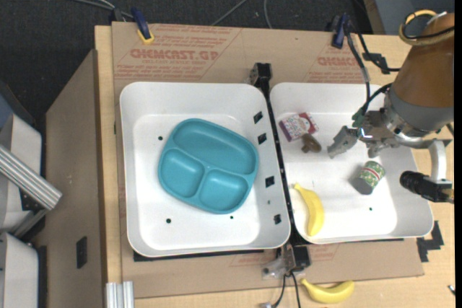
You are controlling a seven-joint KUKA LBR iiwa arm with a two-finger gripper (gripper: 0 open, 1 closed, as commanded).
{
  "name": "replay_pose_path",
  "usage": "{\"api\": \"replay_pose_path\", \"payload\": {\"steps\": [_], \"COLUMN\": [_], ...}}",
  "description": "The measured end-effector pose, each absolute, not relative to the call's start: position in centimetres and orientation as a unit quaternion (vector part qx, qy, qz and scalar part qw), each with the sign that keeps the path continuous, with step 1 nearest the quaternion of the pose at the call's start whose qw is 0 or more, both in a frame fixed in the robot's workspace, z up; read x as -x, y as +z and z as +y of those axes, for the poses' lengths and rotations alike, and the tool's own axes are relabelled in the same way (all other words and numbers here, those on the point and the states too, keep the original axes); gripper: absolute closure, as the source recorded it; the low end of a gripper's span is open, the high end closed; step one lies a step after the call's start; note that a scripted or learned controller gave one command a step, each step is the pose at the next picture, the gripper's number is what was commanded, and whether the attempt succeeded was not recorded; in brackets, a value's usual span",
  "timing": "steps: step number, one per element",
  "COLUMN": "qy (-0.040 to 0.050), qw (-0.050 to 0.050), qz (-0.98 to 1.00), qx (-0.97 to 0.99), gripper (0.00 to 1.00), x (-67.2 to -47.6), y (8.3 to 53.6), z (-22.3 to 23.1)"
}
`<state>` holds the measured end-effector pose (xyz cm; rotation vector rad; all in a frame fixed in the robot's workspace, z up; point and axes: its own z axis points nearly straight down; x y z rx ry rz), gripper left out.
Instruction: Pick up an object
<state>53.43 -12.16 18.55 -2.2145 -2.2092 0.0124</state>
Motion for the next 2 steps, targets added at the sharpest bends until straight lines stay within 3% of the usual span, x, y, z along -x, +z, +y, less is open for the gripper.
{"api": "replay_pose_path", "payload": {"steps": [1,2], "qy": [-0.0001,0.0012], "qw": [0.001,0.003], "qz": [-0.707,-0.707], "qx": [0.707,0.707], "gripper": [0.0,0.0], "x": [-53.8,-53.7], "y": [19.2,13.1], "z": [-12.1,-12.7]}}
